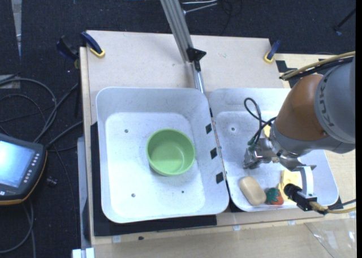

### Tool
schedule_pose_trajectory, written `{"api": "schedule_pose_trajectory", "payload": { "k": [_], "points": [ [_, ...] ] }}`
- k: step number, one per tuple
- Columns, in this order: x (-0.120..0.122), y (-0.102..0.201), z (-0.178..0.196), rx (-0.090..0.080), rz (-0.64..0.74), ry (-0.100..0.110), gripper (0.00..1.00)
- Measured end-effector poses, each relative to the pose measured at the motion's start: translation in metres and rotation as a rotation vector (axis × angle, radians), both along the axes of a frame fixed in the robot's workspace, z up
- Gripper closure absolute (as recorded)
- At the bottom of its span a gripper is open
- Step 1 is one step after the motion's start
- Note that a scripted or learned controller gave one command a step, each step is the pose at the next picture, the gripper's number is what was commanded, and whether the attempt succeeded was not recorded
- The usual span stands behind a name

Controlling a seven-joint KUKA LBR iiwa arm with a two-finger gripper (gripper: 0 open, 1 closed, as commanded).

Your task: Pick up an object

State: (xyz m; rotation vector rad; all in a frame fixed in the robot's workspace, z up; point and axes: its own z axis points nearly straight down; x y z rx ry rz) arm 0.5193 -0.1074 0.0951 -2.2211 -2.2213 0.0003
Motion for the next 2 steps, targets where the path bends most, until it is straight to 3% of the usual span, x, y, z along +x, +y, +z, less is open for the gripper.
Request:
{"api": "schedule_pose_trajectory", "payload": {
  "k": [1,2],
  "points": [
    [0.000,0.000,0.011,0.000,0.000,-0.001,1.00],
    [-0.005,-0.008,0.059,-0.001,-0.001,-0.004,1.00]
  ]
}}
